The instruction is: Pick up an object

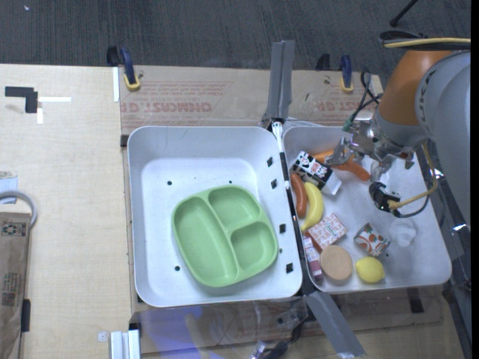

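Gripper [361, 152] sits low over the back of the right bin [426, 275], my arm [434, 88] coming in from the right with the orange band above the wrist. Can't tell if my fingers are apart or together, since the wrist hardware hides them. Orange carrot-like piece [346, 163] lies right under the gripper; contact unclear. Other pick candidates are all in the right bin. Black-and-white patterned carton [311, 167] is near the left wall, with the banana [313, 205] just in front of it and a red sausage-shaped item [299, 193] along the divider. Red-and-white box [327, 230], tan round disc [336, 263], lemon [370, 270] and small red-white carton [371, 240] are at the front. Left bin [150, 200] holds a green three-compartment plate [225, 235], lying flat. Black cable [393, 200] loops below my wrist.
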Available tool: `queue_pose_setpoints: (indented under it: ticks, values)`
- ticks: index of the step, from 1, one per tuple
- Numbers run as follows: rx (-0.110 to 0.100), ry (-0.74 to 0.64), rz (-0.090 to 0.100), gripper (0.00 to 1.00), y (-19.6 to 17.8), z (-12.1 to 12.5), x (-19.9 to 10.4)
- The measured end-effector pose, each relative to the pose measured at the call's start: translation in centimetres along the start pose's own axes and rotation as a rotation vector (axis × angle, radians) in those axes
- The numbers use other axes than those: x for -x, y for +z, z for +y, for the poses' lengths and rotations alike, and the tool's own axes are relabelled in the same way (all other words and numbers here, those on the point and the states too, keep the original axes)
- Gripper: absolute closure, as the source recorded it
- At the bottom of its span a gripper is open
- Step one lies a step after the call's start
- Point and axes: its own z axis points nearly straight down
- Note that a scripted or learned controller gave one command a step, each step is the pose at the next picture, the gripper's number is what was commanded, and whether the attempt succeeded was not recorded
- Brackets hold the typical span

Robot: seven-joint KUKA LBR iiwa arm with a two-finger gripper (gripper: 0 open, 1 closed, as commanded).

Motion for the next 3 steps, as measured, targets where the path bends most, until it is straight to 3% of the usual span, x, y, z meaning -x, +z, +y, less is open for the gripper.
queue_pose_setpoints:
  ticks: [1, 2, 3]
  values:
    - [-0.001, 0.002, -0.001, 1.00, -1.0, 0.0, 0.1]
    - [-0.006, -0.174, 0.001, 1.00, -9.0, 0.4, 5.1]
    - [-0.006, -0.174, 0.001, 0.00, -9.0, 0.4, 5.1]
